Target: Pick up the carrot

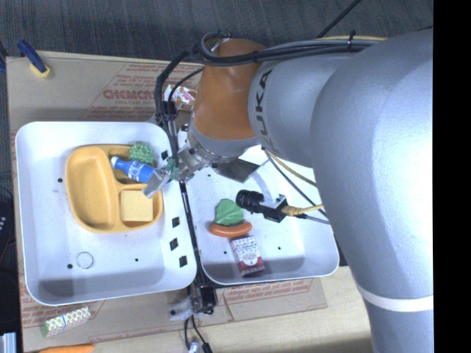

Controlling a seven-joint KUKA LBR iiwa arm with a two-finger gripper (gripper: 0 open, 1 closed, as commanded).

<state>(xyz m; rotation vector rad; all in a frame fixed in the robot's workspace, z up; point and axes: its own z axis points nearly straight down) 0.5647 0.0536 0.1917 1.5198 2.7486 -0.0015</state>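
The carrot (230, 229), an orange body with a green leafy top, lies in the right bin (313, 259) near its middle. My gripper (157, 183) is over the left bin (44, 271), at the right edge of a yellow divided tray (92, 190). It sits just beside a blue bottle (132, 169) and well left of the carrot. The wrist and its orange band hang over the wall between the two bins.
In the yellow tray lie the blue bottle, a green leafy item (142, 153) and a tan block (136, 207). A red packet (248, 254) lies just in front of the carrot. The big grey arm covers the right bin's far side.
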